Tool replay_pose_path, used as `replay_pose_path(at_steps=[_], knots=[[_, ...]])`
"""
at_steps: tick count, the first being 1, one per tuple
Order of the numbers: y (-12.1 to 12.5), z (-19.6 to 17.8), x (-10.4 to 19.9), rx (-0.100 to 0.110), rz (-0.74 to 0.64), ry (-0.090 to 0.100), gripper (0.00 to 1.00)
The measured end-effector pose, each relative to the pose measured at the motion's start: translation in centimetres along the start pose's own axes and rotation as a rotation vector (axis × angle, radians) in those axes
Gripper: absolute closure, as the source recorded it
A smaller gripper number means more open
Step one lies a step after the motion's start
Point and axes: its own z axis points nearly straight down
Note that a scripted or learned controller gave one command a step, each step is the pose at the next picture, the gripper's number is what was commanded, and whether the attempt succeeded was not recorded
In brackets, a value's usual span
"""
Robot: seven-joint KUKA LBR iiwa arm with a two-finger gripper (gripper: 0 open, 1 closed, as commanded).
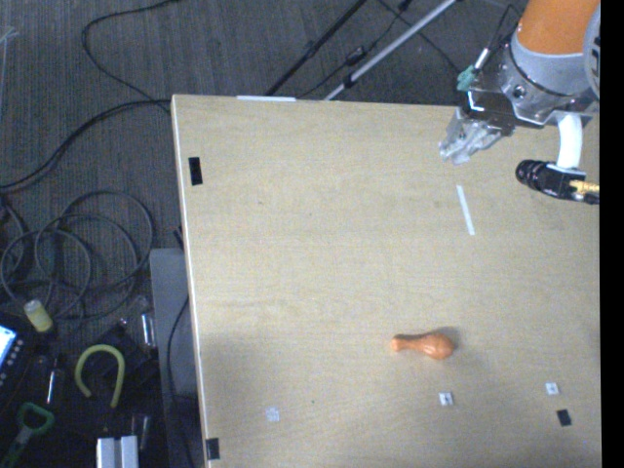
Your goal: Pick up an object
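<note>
Pale wooden worktop [312, 261] lies under my arm [558, 27] at its far right corner. Whether the gripper [464, 144] is released or clenched, I cannot tell. I'd descend squarely over the orange object [425, 345] near the front edge.

A pale wooden bench [312, 261] bears an orange pear-shaped object [425, 345] and a white strip [466, 211].
</note>
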Motion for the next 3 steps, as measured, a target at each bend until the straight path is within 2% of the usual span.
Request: replay_pose_path(at_steps=[1,2,3], knots=[[-1.8,11.3,2.4,0.003,0.002,0.003,1.0],[-6.3,7.3,-1.9,0.001,-0.231,0.003,1.0],[-7.6,14.2,-10.2,0.0,-0.349,0.004,1.0]])
